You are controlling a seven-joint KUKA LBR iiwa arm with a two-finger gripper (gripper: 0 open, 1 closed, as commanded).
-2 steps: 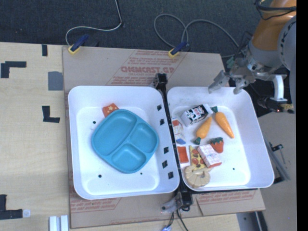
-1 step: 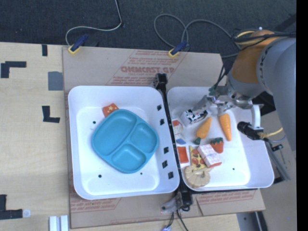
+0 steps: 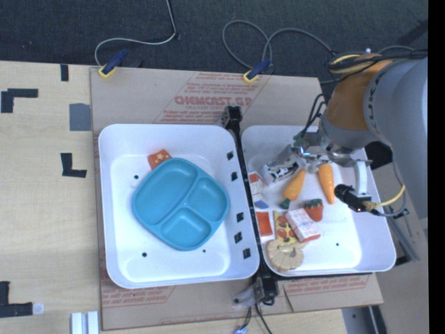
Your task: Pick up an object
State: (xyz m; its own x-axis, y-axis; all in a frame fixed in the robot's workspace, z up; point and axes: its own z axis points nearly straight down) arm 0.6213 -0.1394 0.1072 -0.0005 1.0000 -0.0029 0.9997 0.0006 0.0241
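**Tool low over the right bin, carrots right beneath it**

We're looking down on the worktop (image 3: 306,92) and its two white bins. The left bin (image 3: 111,145) carries a blue divided plate (image 3: 181,203) with a small red block (image 3: 159,158) tucked at its 11 o'clock. All our action is in the right bin (image 3: 375,256), where the tool (image 3: 306,153) sits low at the bin's 12 o'clock, and we cannot tell from this angle how it stands or whether anything is in it.

Just below it lie two toy carrots: the left carrot (image 3: 295,185) slanting toward 7 o'clock, the right carrot (image 3: 326,182) nearly straight. A black-and-white piece (image 3: 279,170) rests at the left carrot's 10 o'clock. Farther toward 6 o'clock we see a strawberry (image 3: 314,209), a small red-and-white box (image 3: 301,224), and a round cookie (image 3: 285,256).

We'd judge the carrots to be light, stiff plastic, smooth and tapered, so likely to squirt out if pinched near the tip. Our pick: grip across the thick orange shoulder, squarely across its width.
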